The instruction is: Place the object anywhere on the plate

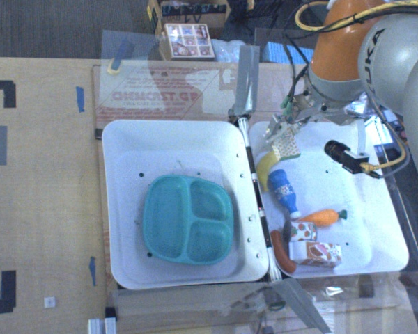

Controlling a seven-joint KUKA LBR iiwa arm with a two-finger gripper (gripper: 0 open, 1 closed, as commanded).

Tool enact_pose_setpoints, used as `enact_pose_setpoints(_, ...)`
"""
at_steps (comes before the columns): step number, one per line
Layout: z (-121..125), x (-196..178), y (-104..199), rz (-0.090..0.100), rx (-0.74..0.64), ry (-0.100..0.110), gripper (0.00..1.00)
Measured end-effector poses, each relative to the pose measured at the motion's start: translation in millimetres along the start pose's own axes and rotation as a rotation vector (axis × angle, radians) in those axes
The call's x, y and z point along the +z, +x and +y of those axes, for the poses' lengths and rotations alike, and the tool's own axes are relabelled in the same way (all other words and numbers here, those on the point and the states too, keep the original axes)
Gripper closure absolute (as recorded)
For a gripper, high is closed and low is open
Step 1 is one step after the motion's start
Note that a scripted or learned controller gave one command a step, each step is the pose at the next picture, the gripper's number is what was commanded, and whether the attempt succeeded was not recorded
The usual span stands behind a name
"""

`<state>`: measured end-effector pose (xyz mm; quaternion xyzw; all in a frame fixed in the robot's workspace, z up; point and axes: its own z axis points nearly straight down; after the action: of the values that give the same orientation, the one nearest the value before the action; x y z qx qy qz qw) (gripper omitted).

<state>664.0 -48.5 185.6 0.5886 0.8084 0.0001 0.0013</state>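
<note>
Two bins; we read "KUKA" on the arm (397, 47). Blue bottle (284, 192) label illegible. Teal plate (188, 219) bare. Jaws state: cannot tell.

Arm (397, 54): "KU" of KUKA readable; clear sheet (157, 96) red lettering blurred, perhaps unreadable.

bench (42, 186) | left bin (125, 152), right bin (383, 235) side by side, touching

A light wooden bench (42, 186) has black marks and bits of blue tape (79, 99). Behind it, on a dark grey floor (56, 12), sits an open cardboard box (188, 5).
</note>
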Motion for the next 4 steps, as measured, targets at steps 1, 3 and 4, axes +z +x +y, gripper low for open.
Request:
enact_pose_setpoints(1,-17,1,60,0.002,0.112,0.003,1.00)
enact_pose_setpoints(3,-19,0,133,0.003,0.231,0.004,0.00)
enact_pose_setpoints(4,-18,-10,133,0.002,0.231,0.001,1.00)
